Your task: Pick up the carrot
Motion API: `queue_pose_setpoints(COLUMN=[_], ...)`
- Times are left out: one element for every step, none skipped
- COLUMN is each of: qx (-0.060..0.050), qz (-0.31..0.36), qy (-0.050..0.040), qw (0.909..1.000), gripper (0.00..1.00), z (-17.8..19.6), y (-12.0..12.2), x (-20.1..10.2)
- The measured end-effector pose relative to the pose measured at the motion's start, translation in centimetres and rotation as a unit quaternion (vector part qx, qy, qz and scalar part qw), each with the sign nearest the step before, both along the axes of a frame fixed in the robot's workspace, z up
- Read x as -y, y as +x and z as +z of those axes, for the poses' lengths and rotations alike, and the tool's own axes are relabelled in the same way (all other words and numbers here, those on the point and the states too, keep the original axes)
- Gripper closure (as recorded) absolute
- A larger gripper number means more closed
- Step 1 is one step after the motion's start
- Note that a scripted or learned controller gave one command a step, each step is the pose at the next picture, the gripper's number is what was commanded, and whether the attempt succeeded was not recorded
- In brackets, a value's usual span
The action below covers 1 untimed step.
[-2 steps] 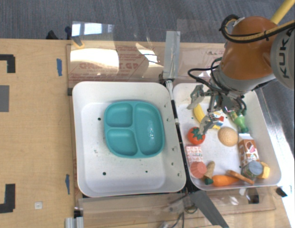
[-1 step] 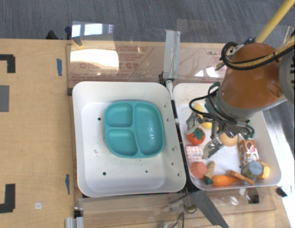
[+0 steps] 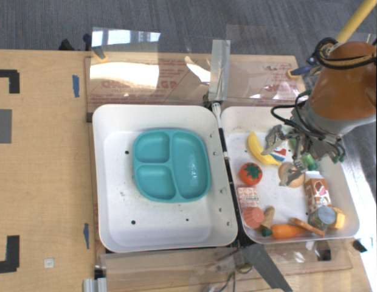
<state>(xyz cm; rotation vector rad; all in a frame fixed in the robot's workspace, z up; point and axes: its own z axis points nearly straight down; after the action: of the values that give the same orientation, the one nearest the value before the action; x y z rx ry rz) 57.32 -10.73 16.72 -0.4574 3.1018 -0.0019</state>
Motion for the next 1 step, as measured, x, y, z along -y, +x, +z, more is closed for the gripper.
queue_pose_setpoints(qx=[0.002], qz=[0.115], qy=[0.0007], qw=[0.9934], gripper=[0.00], z=[1.93], y=[1.65], x=[-7.11])
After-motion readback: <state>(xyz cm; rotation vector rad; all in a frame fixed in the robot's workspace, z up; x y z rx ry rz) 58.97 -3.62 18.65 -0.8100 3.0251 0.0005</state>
